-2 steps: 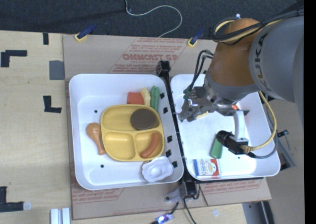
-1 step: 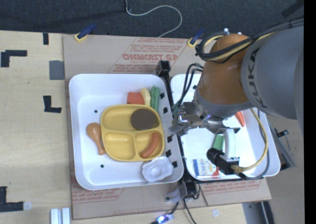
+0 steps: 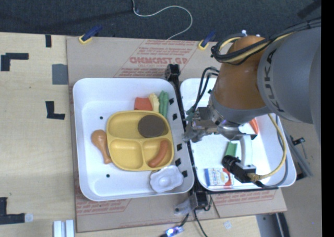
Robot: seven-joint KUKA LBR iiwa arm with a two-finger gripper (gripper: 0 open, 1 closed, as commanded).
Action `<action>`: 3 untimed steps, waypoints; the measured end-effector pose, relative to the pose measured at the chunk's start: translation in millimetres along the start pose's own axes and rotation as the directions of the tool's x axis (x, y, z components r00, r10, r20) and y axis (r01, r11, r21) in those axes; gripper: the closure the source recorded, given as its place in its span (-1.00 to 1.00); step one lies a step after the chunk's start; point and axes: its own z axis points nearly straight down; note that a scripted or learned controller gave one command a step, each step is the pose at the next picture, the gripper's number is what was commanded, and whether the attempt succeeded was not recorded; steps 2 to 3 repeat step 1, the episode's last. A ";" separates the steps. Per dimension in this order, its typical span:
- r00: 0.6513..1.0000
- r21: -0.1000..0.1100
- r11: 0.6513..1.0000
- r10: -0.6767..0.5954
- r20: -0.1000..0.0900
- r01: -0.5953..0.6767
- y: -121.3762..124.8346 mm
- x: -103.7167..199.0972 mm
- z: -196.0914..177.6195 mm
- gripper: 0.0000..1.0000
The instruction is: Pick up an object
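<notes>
Your pincer (image 3: 194, 132) is hovering at the right bin's (image 3: 271, 181) left wall; its grip state I cannot tell.

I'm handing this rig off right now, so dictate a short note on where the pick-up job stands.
Tool: low over the right bin, near its left wall; grip state unclear.
Left bin: yellow divided plate with brown patty and sausage; drumstick beside it.
Right bin: small carton, green-and-white item.
Done: nothing seen lifted.
Left: grasp and raise one object.
</notes>
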 end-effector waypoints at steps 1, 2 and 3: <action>1.000 0.001 1.000 0.000 0.000 0.000 -10.1 8.2 11.9 1.00; 1.000 0.001 1.000 0.000 0.000 0.000 -10.1 8.2 11.9 1.00; 1.000 0.001 1.000 0.000 0.000 0.000 -10.1 8.2 11.9 1.00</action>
